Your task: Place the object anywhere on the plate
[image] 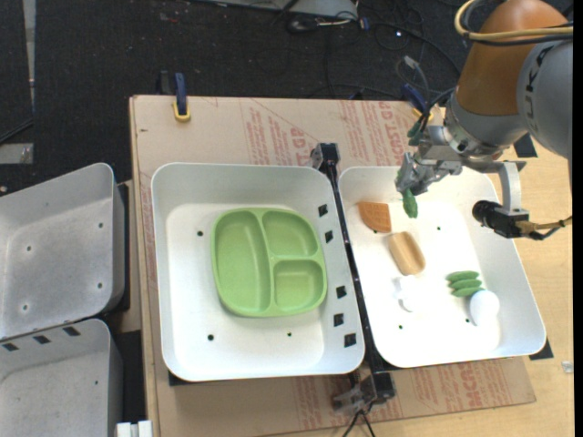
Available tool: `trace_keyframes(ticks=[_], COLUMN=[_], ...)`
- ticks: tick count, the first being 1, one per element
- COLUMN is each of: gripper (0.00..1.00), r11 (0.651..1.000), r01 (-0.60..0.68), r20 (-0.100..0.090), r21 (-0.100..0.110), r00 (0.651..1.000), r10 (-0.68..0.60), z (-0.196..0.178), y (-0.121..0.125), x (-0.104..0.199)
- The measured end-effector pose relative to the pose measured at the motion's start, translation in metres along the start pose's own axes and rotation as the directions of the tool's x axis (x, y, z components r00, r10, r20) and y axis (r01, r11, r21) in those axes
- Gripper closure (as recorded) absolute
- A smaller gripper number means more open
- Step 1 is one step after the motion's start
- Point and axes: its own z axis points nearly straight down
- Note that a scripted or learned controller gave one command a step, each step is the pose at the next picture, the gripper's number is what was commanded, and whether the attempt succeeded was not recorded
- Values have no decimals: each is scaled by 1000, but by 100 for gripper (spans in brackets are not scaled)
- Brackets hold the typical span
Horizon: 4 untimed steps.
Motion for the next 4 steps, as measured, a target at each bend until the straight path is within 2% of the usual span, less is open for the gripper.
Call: trace_keyframes(ticks=[1, 4], gripper=[100, 100], r11=[1000, 1000], r01=[0, -1], r20=[1, 1], r21=[0, -1], r00=[1000, 1000], r10=[0, 1], z=[9, -15], y=[6, 0], x=[54, 212])
